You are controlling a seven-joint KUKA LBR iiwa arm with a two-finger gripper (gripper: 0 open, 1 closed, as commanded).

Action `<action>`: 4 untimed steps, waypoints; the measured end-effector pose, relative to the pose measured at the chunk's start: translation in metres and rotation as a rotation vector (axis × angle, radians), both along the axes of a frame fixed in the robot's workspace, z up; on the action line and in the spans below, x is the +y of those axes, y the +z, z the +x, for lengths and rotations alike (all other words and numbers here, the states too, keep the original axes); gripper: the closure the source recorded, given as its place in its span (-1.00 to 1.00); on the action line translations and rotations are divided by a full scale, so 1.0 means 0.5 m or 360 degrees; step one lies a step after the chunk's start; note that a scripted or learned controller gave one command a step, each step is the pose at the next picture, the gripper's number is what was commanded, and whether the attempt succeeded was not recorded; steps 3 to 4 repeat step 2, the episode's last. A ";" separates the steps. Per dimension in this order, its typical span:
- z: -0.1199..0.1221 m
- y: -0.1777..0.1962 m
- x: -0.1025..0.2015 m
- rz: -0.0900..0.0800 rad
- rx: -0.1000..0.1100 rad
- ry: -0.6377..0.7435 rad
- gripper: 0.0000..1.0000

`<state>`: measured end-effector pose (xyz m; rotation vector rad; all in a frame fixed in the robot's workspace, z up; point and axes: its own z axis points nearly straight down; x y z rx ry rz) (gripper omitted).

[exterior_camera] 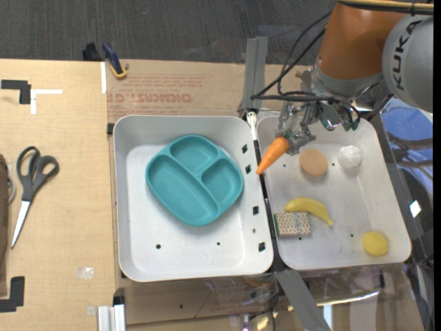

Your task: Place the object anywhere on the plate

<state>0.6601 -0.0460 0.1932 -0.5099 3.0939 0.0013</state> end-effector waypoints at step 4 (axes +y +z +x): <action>-0.031 -0.001 0.140 -0.0001 0.0003 -0.0097 -1.00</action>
